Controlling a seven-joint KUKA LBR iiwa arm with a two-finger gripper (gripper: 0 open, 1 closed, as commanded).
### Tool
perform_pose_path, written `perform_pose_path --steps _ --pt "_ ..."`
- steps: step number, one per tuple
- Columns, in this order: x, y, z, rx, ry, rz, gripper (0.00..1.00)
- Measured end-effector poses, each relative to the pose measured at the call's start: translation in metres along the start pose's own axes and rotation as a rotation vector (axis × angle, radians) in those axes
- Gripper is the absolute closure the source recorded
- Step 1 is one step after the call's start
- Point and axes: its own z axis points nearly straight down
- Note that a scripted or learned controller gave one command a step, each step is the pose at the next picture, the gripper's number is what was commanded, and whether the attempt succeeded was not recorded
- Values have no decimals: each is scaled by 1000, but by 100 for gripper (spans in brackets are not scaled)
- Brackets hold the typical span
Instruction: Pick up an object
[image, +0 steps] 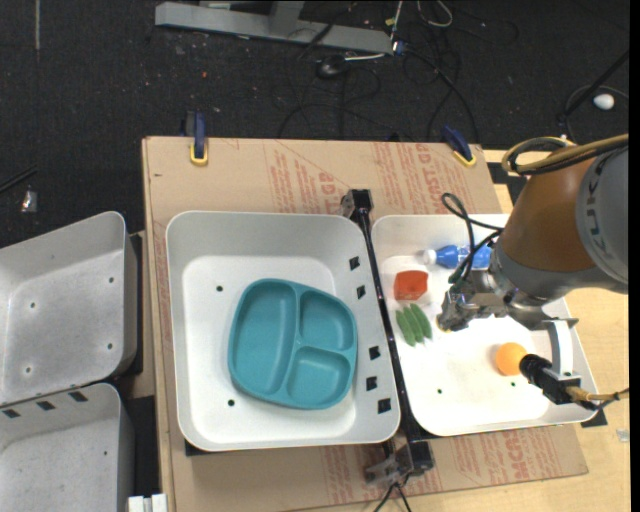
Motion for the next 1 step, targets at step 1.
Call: perform_pose_path --steps 1 --pt "0 2 -50 0 0 -1 100"
